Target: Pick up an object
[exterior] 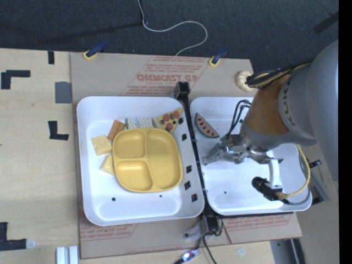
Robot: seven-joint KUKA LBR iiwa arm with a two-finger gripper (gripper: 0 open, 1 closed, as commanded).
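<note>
We see the grey arm's two-finger gripper (212, 157) low in the right white bin (242, 202), below a red watermelon-slice toy (205, 126); a yellow divided plate (147, 159) fills the left white bin (93, 197).

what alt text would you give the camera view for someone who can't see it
A grey robot arm with an orange band reaches from the right, its pincer low in the right white bin, near a toy watermelon slice. The left white bin holds a yellow divided plate over small flat food toys.

White cable (165, 26) on dark floor (247, 15)
</note>
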